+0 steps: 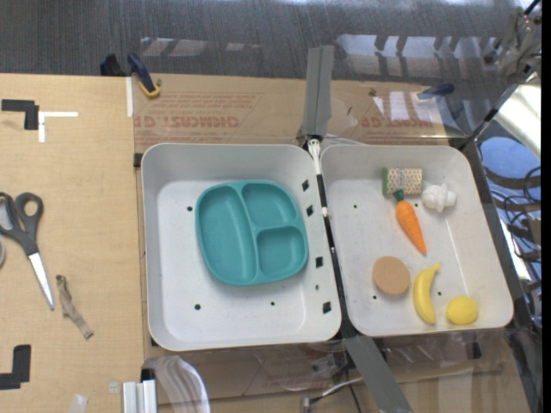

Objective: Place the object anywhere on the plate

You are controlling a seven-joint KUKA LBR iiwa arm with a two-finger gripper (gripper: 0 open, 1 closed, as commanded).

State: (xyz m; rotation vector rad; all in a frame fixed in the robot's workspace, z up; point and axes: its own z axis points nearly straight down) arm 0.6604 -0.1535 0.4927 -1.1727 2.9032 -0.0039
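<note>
So the teal plate [252, 233] sits in the left bin [164, 256] with nothing on it yet. All the candidates are next door in the right bin [482, 231]: round cookie thing [391, 275], carrot [411, 223] angled top-left to bottom-right, banana [424, 294], lemon [461, 311]. Gripper state? Can't tell. Only the divider wall [323, 231] lies between.

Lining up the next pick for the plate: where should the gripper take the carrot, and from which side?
Grip the carrot across its thick orange upper body, just below the green top, coming straight down from above. It lies flat in the right bin, tapering toward the banana, so the fingers should probably close across its width, not along it. Its sides look clear; the white piece sits apart.
</note>
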